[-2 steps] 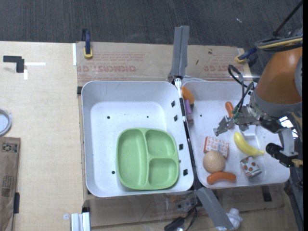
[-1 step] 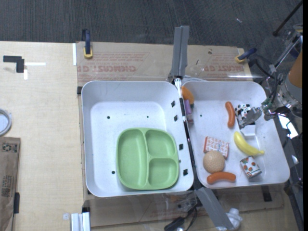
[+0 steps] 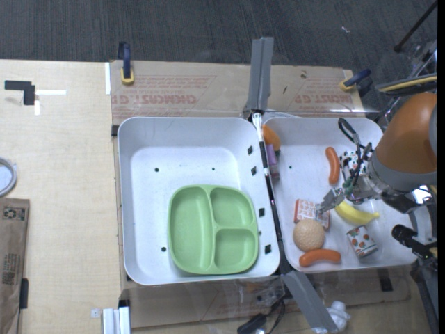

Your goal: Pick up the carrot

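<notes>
Gripper (image 3: 332,202) low in right bin (image 3: 306,134); finger spread cannot be judged.
Carrot (image 3: 320,257) lies at front wall, touching a tan ball (image 3: 309,234); banana (image 3: 356,213), small carton (image 3: 361,242), sausage (image 3: 333,164) nearby.

I can't tell how the claw (image 3: 332,202) stands; it's too small. The arm (image 3: 410,145) runs off the right edge, and the divider hides part of an orange thing (image 3: 271,138).
</notes>
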Motion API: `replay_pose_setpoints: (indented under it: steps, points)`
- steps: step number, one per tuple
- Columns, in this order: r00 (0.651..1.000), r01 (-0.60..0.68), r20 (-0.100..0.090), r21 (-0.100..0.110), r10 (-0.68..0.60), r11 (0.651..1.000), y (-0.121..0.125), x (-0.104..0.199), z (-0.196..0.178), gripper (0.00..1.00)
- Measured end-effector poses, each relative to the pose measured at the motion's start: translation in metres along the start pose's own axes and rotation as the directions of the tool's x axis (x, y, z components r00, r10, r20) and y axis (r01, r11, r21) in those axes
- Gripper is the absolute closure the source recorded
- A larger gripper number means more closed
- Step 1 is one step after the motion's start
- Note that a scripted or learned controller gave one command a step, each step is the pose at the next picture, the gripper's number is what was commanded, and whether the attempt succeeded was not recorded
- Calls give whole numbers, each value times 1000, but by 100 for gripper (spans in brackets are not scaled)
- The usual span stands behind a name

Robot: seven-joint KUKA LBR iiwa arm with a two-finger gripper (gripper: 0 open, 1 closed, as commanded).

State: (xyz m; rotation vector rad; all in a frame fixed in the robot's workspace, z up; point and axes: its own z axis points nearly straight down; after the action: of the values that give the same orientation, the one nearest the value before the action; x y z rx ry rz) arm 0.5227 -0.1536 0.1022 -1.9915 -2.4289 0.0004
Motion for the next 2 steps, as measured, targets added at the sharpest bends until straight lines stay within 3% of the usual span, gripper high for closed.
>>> replay_pose_setpoints:
  steps: [1, 2]
  points:
    - [930, 367, 2, -2, -367, 930, 54, -23, 4, 0]
    - [931, 365, 4, -4, -365, 931, 55, -23, -6, 100]
